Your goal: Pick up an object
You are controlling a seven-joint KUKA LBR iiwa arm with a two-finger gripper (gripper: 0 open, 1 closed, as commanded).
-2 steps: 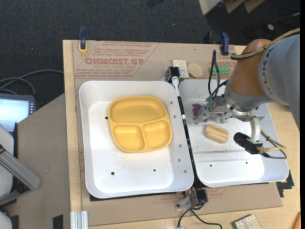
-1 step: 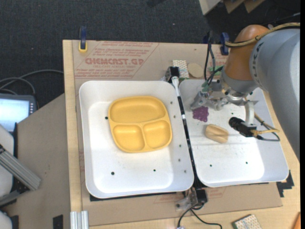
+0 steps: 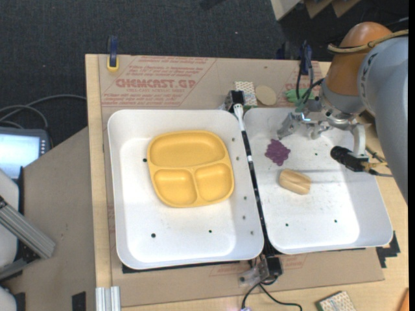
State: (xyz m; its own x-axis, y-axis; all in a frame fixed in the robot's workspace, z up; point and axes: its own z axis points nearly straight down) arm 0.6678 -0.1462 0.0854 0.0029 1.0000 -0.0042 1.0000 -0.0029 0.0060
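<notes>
Two bins sit side by side: the left bin (image 3: 130, 238) holds a yellow divided plate (image 3: 190, 167), the right bin (image 3: 337, 232) a purple grape cluster (image 3: 277, 151) and a tan bread roll (image 3: 295, 182). Far right, the gripper (image 3: 310, 127) hovers with nothing in it, spread undeterminable. Centre squarely over one item before descending.

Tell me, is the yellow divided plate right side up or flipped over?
Right side up. The yellow plate in the left bin shows its three hollow compartments facing the camera, one large above two small.
</notes>
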